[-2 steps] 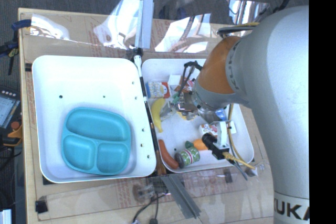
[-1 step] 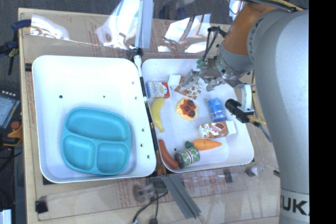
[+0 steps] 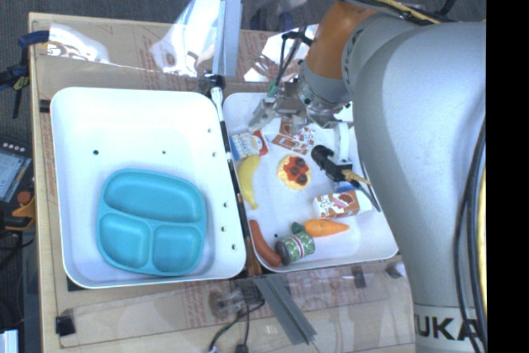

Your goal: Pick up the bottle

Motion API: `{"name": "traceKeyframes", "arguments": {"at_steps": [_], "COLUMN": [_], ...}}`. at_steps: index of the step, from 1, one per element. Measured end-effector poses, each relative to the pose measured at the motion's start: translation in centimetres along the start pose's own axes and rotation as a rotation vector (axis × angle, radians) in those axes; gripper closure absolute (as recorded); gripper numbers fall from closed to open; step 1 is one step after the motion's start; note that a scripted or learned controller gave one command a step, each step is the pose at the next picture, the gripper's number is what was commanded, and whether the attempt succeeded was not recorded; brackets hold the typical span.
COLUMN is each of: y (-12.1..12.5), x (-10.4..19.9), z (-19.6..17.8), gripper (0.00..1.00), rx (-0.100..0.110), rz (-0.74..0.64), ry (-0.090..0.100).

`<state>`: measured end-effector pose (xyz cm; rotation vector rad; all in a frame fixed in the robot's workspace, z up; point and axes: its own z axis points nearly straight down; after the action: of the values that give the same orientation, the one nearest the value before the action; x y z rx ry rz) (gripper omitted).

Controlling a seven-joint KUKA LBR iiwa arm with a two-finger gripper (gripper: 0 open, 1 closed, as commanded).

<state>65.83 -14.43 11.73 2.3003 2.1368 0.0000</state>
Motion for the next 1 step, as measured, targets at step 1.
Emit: {"name": "traceKeyframes", "arguments": {"at_steps": [1], "y": [-7.05], "x": [1.97], "z": [2.78], "gripper": [0.00], "rx": [0.009], "rz": [0.029], "ry": [0.003]}}
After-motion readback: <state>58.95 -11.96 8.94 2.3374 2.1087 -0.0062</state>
